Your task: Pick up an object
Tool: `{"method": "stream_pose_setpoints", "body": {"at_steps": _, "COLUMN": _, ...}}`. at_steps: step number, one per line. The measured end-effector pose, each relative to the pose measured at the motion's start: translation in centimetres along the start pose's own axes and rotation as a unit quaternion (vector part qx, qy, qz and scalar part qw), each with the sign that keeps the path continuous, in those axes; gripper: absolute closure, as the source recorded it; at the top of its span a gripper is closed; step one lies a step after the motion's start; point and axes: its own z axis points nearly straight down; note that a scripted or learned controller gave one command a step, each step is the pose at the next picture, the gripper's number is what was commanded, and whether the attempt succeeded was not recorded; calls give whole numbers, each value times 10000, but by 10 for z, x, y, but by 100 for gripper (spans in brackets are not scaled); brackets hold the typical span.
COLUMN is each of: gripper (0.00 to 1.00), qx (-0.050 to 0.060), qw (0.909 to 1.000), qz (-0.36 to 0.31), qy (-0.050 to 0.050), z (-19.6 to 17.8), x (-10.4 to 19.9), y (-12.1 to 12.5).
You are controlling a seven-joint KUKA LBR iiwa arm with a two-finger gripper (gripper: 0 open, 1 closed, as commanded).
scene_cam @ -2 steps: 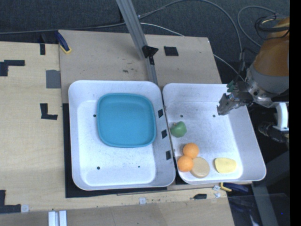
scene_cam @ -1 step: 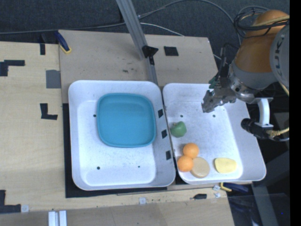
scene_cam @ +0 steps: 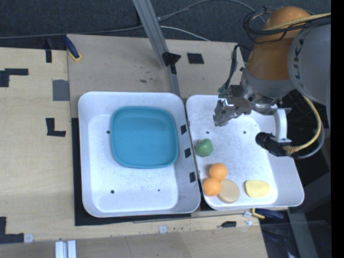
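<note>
Here the green object (scene_cam: 203, 147) lies below-left of the pincer (scene_cam: 221, 117) — apart.

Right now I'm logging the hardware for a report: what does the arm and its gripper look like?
The arm is grey and rounded, with an orange band above the wrist. Black cables loop around that band, and a yellowish cable runs along its lower side to a black fitting. The gripper is small, dark grey metal.

Robot lab, taped bench (scene_cam: 32, 144), white bins (scene_cam: 91, 198)
</note>
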Motion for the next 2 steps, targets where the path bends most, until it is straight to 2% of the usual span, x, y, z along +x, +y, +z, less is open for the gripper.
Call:
{"method": "stream_pose_setpoints", "body": {"at_steps": 1, "gripper": 100, "qx": 4, "qw": 10000, "qz": 0, "qy": -3, "z": 13, "x": 53, "y": 19}}
{"method": "stream_pose_setpoints", "body": {"at_steps": 2, "gripper": 100, "qx": 8, "qw": 10000, "qz": 2, "qy": -4, "z": 31, "x": 103, "y": 21}}
